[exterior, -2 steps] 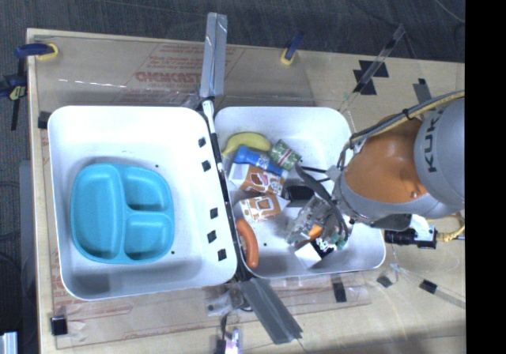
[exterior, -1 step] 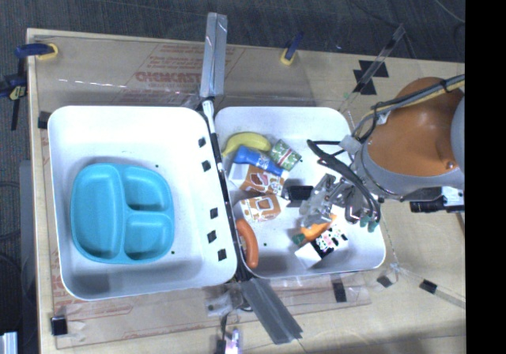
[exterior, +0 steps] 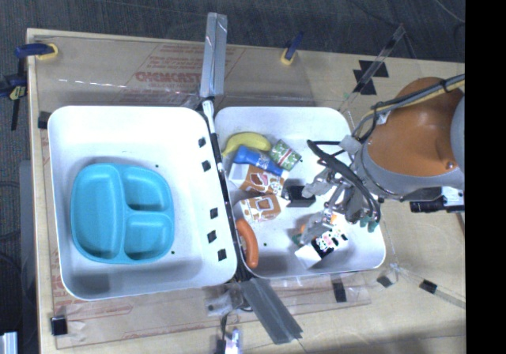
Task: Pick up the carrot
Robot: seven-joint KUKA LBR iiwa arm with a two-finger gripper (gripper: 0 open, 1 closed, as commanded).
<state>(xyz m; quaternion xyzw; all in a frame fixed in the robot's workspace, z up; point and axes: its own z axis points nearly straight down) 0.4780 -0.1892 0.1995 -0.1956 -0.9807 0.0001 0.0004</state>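
The carrot (exterior: 247,243) is an orange-red stick lying at the front left corner of the right bin (exterior: 278,117), close to the divider wall. It rests on the bin floor with nothing touching it. My gripper (exterior: 326,193) hangs over the right half of the same bin, among cables and dark wrist parts, well to the right of the carrot and a little further back. The arm's orange band (exterior: 411,137) rises behind it at the bin's right edge.
Behind the carrot lie a banana (exterior: 247,141), a blue packet (exterior: 248,159), a green box (exterior: 285,156), two brown-and-white packets (exterior: 262,194) and a small black block (exterior: 296,192). A black-and-white spotted item (exterior: 324,243) sits under the wrist. The left bin (exterior: 87,119) holds a blue divided plate (exterior: 122,212).
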